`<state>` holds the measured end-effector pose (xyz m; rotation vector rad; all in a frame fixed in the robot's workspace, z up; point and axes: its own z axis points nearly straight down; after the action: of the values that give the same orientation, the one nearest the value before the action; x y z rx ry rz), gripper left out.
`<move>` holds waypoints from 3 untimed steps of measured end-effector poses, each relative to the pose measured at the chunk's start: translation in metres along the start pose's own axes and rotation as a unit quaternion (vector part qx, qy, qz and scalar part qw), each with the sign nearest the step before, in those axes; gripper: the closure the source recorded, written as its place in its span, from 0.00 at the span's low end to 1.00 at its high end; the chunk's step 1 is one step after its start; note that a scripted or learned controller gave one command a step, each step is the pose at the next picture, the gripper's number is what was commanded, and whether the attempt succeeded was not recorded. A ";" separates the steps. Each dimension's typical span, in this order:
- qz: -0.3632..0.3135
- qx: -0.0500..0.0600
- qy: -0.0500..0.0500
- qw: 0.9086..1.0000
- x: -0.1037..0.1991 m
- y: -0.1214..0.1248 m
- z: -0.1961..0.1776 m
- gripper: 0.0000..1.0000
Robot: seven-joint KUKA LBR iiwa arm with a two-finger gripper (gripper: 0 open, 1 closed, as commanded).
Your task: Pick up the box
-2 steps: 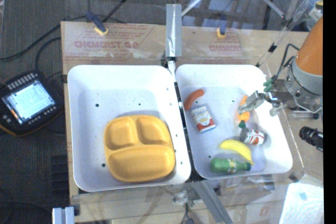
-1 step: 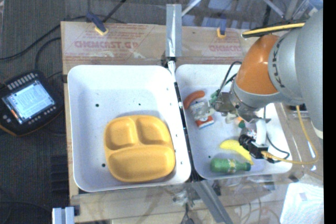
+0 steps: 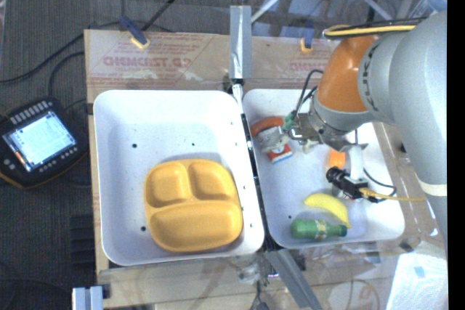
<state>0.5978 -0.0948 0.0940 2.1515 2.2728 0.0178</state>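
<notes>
Sitting at about seven o'clock in the left bin [image 3: 109, 156], a yellow divided tray [image 3: 193, 204], well apart from the work. Lying near ten o'clock in the right bin [image 3: 389, 229], hard by the dividing wall, the box [image 3: 270, 138], red and white, tilted. Hovering just beside it at its three o'clock, the gripper [image 3: 299, 128], probably lined up for a grab; jaws' spread cannot be told. Resting toward six o'clock, a banana [image 3: 328, 207] and a green bottle [image 3: 317, 229].

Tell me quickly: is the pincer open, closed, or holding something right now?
Pincer: cannot be told; it sits at the box in the right bin, no grasp visible.
</notes>
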 end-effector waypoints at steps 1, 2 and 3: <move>-0.001 -0.007 -0.001 1.000 0.000 0.004 -0.014 1.00; 0.000 -0.005 -0.001 1.000 0.000 0.003 -0.013 0.00; 0.019 0.002 0.001 1.000 -0.001 0.021 0.000 0.00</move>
<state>0.6190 -0.0951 0.0944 2.1974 2.2344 0.0173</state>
